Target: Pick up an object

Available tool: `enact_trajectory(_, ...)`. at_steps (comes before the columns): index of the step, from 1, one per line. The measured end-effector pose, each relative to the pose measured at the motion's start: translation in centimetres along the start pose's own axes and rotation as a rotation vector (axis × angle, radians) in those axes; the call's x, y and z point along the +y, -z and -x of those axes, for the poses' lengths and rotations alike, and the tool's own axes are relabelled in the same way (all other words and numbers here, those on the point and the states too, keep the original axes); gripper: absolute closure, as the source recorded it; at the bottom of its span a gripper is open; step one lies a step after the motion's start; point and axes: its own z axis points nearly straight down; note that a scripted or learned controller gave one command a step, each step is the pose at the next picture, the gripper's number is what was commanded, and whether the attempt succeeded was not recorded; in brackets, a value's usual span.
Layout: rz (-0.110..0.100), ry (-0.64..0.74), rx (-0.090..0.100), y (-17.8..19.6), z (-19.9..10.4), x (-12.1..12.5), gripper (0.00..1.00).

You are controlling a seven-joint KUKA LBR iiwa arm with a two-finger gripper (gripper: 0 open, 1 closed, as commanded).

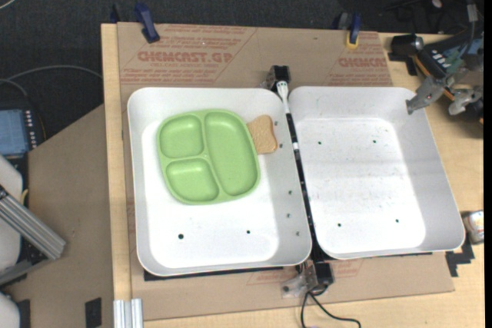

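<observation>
A green divided plate [207, 157] with three compartments lies in the upper part of the left bin [223, 242]. A tan, toast-like slice [264, 134] rests against the plate's right rim, close to the wall between the bins. My gripper [422, 99] hangs at the far right, over the upper right corner of the right bin [369, 180], well away from both objects. Nothing is visible in its grasp.
The two white bins sit side by side on a cardboard sheet [192, 50] held by blue clamps [146, 21]. Cables and arm hardware [453, 65] crowd the right edge. A metal rail [31, 230] lies off the bench at the lower left.
</observation>
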Motion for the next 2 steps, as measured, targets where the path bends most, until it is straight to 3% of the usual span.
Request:
enact_trajectory(1,0.018,0.004,-0.005,13.0,-2.1,0.9,0.00)
enact_trajectory(2,0.020,-0.006,-0.010,26.4,2.5,-4.7,0.00)
